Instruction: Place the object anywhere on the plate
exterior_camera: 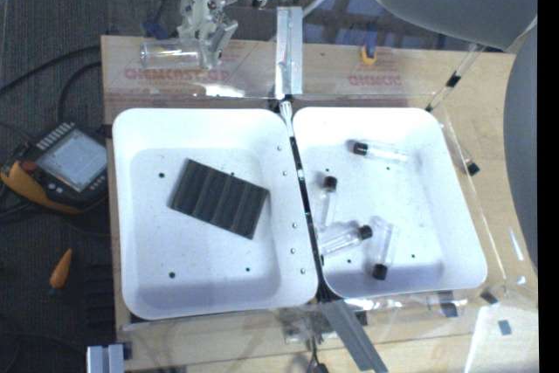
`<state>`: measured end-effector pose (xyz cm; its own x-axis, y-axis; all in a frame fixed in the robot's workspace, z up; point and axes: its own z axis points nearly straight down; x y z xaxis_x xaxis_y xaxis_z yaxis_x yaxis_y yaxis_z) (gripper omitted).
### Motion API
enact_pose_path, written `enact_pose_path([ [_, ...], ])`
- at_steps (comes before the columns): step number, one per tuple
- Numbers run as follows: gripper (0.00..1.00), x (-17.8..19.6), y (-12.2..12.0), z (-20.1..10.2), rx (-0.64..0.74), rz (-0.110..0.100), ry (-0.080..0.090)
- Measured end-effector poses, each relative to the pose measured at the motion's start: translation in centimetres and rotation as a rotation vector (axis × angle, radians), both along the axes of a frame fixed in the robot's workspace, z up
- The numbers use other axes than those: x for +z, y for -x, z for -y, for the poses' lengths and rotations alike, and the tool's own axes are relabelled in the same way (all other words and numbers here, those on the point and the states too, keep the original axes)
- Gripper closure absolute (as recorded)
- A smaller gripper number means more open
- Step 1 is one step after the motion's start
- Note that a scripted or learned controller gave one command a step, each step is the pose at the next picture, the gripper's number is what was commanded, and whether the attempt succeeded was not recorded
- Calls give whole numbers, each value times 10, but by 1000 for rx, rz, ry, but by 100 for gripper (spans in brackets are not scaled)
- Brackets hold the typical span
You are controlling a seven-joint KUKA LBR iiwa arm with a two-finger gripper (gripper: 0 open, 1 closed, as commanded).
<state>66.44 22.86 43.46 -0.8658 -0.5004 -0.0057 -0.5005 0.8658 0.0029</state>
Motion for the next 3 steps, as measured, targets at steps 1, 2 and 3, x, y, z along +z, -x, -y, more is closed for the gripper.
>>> enact_pose_path([
  [1,100,0,-4,-6,490,3,1],
  [2,100,-141,104,7,643,-2,6],
  [3,100,-224,181,8,869,-4,6],
])
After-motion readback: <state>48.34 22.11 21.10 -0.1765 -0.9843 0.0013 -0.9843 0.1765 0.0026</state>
